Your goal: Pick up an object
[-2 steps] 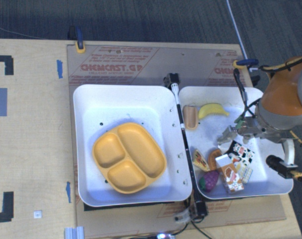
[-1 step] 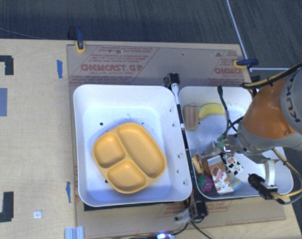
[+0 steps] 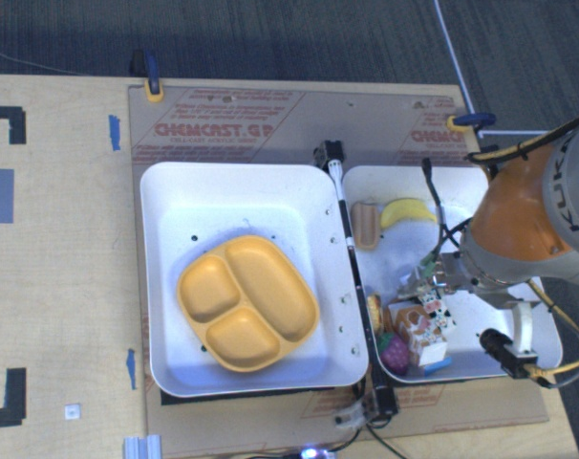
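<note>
Bright, even overhead light fills the scene. The left bin (image 3: 165, 256) glares near-white along its rim, with a bluish shade pooling inside it around the yellow tray (image 3: 246, 299). Shadows are soft and short. Focus is slightly soft throughout; small items right of that bin blur together.

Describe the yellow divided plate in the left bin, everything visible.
The yellow plate is a rounded, matte, plastic-looking dish with three compartments split by raised ridges: one long section on the right, two smaller ones on the left and bottom. It lies flat and right side up, turned at a slant, on the floor of the left bin, toward its lower middle. All three compartments hold nothing. Only the bin touches it.
</note>
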Robot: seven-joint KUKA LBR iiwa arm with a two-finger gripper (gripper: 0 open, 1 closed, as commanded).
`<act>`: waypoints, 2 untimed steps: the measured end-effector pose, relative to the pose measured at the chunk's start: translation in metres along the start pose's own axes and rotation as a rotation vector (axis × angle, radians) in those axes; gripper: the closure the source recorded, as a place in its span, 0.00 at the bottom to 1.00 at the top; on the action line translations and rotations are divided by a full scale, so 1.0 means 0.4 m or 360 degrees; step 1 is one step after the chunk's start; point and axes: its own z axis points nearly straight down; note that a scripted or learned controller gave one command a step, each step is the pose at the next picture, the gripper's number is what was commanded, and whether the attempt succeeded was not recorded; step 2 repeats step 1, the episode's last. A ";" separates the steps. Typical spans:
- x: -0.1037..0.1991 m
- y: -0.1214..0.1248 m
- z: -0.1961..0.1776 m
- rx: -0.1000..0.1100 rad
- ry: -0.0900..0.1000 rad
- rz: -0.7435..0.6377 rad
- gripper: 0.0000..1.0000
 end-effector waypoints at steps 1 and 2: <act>0.147 0.096 -0.204 0.0045 0.0015 -0.0007 1.00; 0.147 0.096 -0.204 0.0045 0.0015 -0.0007 1.00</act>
